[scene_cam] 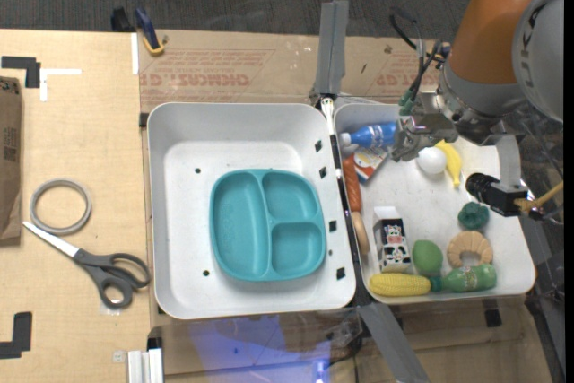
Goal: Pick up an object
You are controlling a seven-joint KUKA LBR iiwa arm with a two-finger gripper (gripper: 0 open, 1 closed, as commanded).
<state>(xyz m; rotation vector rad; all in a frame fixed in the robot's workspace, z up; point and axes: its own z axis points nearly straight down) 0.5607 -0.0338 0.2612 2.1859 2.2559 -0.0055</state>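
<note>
Bulky grey arm, glossy orange band, yellow-edged ring on top, thin dark cables, dark metal gripper

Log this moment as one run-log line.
phase: reaching | gripper: over right bin, near water bottle | held: nothing seen | teal tray: left bin

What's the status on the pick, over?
Gripper low over right bin's far end, nothing seen held. Nearest: white egg, banana, blue bottle. Items crowd close there.

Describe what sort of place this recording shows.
Likely a robotics lab workbench: two white bins side by side, toy food such as a corn cob, and scissors with a tape roll nearby.
</note>
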